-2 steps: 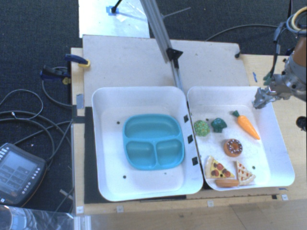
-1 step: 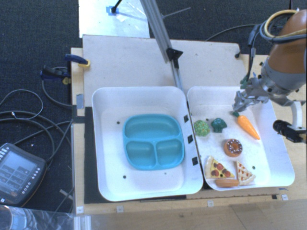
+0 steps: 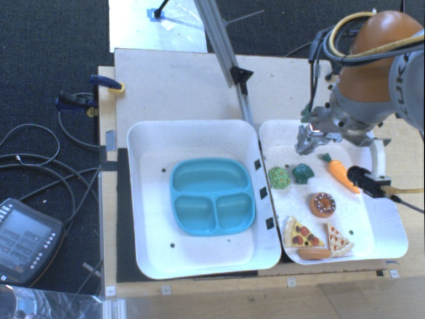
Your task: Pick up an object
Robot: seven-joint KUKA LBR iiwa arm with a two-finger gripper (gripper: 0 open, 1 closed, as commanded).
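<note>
Arm over right bin, gripper point(image 3: 309, 140) hanging above toys; finger state can't tell.
No readable writing. Broccoli point(image 3: 303, 173), carrot point(image 3: 343, 174), donut point(image 3: 323, 205), pizza slices point(image 3: 303, 233) lower right; blue plate point(image 3: 213, 197) centre.

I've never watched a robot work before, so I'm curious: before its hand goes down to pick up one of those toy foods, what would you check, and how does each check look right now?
1. Something to pick is there: ok. The right bin holds a carrot, a doughnut, a dark green piece, a light green piece and two pizza slices.
2. Hand is over that bin: ok, near its far edge.
3. Hand is carrying nothing: cannot tell; nothing shows between its fingers.
4. Nearest target: the dark green piece lies just below the hand: ok.
5. Room around the target: not ok; the light green piece sits close beside it.
6. Blue tray is out of the way: ok, in the left bin.
</note>
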